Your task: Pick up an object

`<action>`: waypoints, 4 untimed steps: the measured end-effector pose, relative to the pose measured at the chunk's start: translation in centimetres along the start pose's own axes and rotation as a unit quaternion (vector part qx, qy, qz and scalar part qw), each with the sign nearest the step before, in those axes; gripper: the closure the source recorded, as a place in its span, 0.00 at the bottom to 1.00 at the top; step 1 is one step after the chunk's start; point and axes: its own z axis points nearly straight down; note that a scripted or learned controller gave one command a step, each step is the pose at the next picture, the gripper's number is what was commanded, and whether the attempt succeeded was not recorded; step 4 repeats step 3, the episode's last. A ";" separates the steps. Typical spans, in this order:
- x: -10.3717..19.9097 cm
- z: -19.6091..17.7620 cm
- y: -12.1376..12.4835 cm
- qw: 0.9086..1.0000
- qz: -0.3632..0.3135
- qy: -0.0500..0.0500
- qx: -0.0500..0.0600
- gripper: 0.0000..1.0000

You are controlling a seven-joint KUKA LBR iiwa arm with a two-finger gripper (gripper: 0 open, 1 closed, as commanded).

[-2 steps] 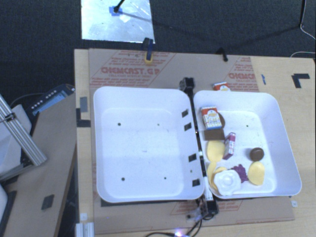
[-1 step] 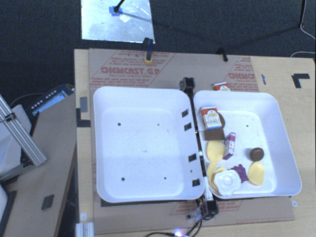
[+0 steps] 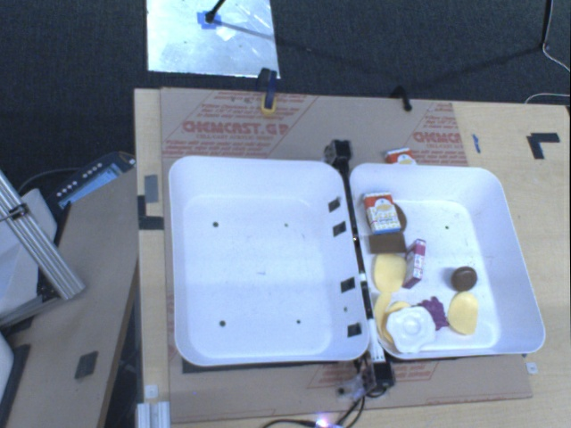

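Camera view from above the bench: we count two white bins side by side, the left bin (image 3: pixel 259 172) and the right bin (image 3: pixel 500 239), on a brown board (image 3: pixel 294 119). The board carries the red words "CHEMCAST GP" twice, once above each bin.

All the objects for picking lie in the right bin's left and near part. We count one red-and-white carton (image 3: pixel 381 210), its print too small to read, one brown block (image 3: pixel 386 242) just below it, one small pink box (image 3: pixel 415 262), one brown disc (image 3: pixel 463 278), one purple piece (image 3: pixel 434 310) and one white round piece (image 3: pixel 410 325). Two yellow ovals show plainly, one left (image 3: pixel 388 273) and one right (image 3: pixel 462 313).

One small red-and-white item (image 3: pixel 401 156) sits on the board just beyond the right bin's far rim.

Whether the gripper is open or closed, we cannot tell.
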 end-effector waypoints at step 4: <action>4.3 0.1 -3.8 1.000 -0.003 0.001 0.001 1.00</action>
